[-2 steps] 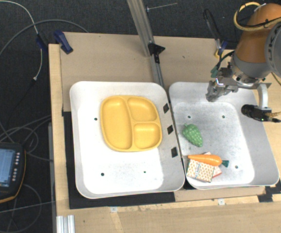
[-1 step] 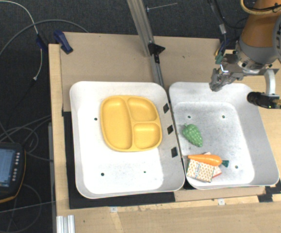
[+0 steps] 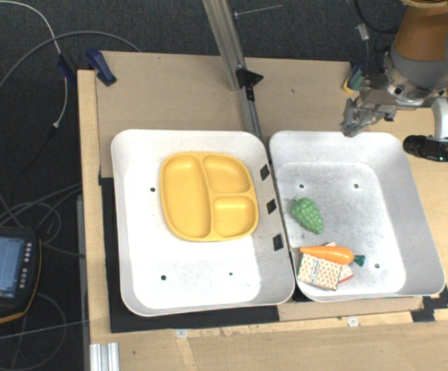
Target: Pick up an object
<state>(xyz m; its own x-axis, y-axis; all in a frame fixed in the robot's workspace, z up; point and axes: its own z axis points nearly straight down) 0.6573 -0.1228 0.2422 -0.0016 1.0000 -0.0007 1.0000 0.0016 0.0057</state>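
The green toy vegetable (image 3: 307, 214) lies near the left wall of the right bin (image 3: 409, 230), centre-right of the frame, with bare floor open above and to its right. Lower down, an orange carrot (image 3: 328, 253) rests against a small patterned box (image 3: 319, 272) near the bin's bottom rim; no writing is legible. The gripper (image 3: 354, 122) hangs over the bin's upper rim at upper right, holding nothing; its opening cannot be told. The left bin (image 3: 131, 230) carries a yellow divided tray (image 3: 208, 196).
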